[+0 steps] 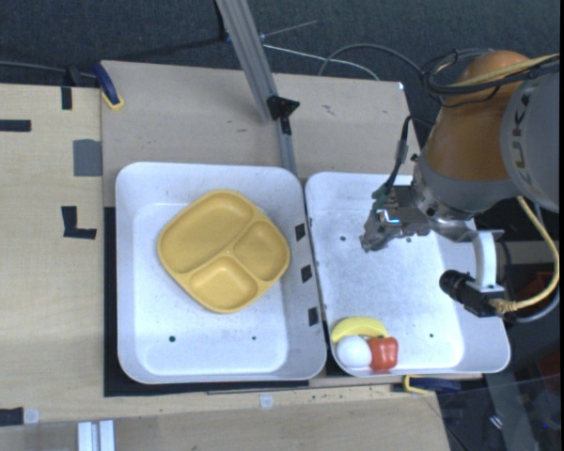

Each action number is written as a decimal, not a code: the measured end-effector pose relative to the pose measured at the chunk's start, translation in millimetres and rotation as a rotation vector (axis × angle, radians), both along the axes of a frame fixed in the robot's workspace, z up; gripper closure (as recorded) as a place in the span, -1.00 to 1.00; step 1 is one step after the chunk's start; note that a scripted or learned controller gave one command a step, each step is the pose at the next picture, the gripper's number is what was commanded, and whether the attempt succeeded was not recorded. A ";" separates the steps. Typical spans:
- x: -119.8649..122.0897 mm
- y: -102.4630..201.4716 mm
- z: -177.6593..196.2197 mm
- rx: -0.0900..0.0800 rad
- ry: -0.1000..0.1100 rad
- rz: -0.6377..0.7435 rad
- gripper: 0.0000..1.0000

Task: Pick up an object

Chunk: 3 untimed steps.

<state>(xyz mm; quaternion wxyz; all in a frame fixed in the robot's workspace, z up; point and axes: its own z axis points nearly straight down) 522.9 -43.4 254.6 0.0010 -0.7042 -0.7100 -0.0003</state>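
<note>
Objects worth picking — a yellow piece (358,327), a white egg-like ball (354,350) and a red piece (383,353) — cluster at the right bin's (451,350) front-left corner. The end effector (374,238) hangs above that bin's middle, clamped on nothing; spread unclear. Best come straight down on the red piece, clear of the wall.

The grey arm reaches in from the right side of the table, its orange band bulging high near the far right corner. Below the band the wrist angles down and toward the left, ending in the claw (374,237), which hangs low and tilted over the right half of the table, about midway between the far and near edges.
</note>
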 end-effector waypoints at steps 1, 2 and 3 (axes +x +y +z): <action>15.1 41.4 -2.4 -0.001 0.001 -0.003 1.00; 27.0 90.7 -10.8 -0.002 0.001 -0.002 1.00; 53.7 129.1 -22.7 -0.002 0.000 -0.003 1.00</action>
